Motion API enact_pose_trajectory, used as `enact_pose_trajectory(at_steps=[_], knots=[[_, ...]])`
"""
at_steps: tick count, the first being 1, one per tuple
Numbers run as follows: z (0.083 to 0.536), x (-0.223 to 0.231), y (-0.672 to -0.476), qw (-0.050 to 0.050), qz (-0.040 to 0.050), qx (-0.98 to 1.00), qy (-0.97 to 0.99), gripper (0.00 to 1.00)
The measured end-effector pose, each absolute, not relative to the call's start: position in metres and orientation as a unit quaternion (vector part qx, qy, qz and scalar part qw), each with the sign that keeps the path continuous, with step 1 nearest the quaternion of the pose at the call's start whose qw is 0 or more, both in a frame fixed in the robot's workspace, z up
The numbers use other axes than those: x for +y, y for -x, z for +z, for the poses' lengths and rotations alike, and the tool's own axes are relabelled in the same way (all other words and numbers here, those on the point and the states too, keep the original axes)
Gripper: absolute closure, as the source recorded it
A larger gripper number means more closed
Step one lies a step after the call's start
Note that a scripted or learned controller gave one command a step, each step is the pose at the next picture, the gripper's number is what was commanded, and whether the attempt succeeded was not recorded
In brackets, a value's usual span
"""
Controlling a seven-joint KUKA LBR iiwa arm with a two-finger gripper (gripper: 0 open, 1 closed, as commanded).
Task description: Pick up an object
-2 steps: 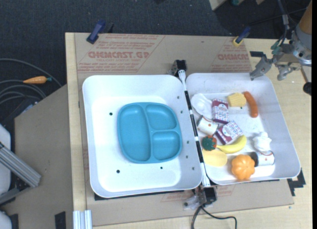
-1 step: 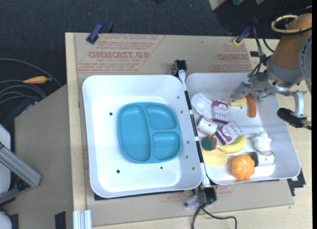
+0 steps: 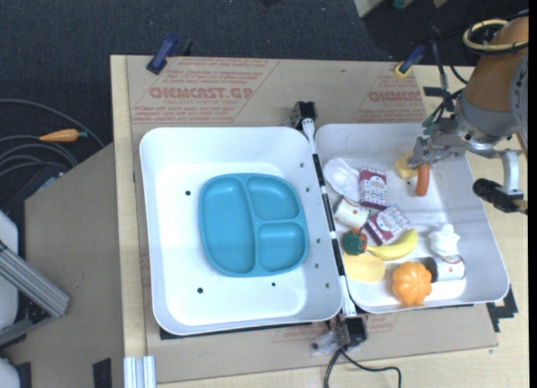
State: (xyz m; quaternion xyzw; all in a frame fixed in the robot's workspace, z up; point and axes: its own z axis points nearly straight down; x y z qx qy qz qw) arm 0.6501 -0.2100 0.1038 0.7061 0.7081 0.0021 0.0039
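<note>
Seen from above, two shallow white bins sit side by side on a wooden bench. The left bin (image 3: 168, 277) holds a blue divided plate (image 3: 252, 223), lying flat near its middle. The right bin (image 3: 491, 260) holds a jumble of toy food. The grey arm with its orange band reaches in over the far right corner of the right bin, and its gripper (image 3: 422, 159) points down there. A small orange-red sausage (image 3: 422, 179) hangs upright directly under the gripper, its top end meeting the fingers; whether the jaws are clamped on it or merely touching it I cannot tell, as they are too small and dark to read. Nearer than the sausage in the right bin lie a white cup (image 3: 340, 175), two maroon packets (image 3: 379, 201), a banana (image 3: 396, 246) and an orange pumpkin (image 3: 412, 282).
</note>
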Motion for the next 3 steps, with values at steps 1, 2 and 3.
enact_pose_trajectory(at_steps=[1,2,3], knots=[[0.193,-0.111,-0.635,0.001,0.0013,0.708,-0.706,1.00],[0.249,-0.040,-0.575,-0.001,0.0003,0.708,-0.706,1.00],[0.266,-0.003,-0.479,-0.002,-0.0008,0.707,-0.707,1.00]])
